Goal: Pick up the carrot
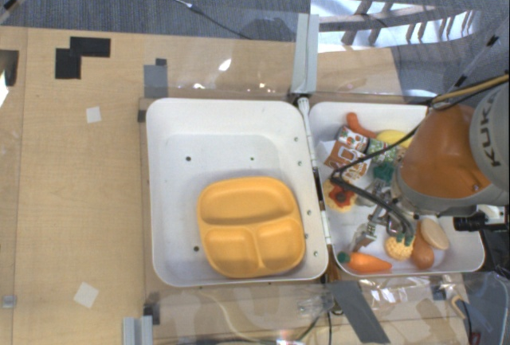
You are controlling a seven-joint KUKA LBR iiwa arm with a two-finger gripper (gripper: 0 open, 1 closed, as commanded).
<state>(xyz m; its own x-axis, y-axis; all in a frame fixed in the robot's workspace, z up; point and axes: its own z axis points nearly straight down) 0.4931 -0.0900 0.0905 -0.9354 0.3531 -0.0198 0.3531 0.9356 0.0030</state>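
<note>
Right bin (470, 260): arm bends over carrot (369, 261).

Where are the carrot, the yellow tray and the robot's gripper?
carrot (369, 262), camera view, middle of its orange body.
yellow tray (249, 225), camera view, central divider.
gripper (368, 235), camera view, between its fingertips.

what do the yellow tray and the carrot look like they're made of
Tray: likely moulded plastic, matte yellow, one colour throughout with soft rounded compartment ridges. Carrot: probably a plastic toy, smooth uniform orange with a slight sheen and a green tip; too small to be sure.
</note>
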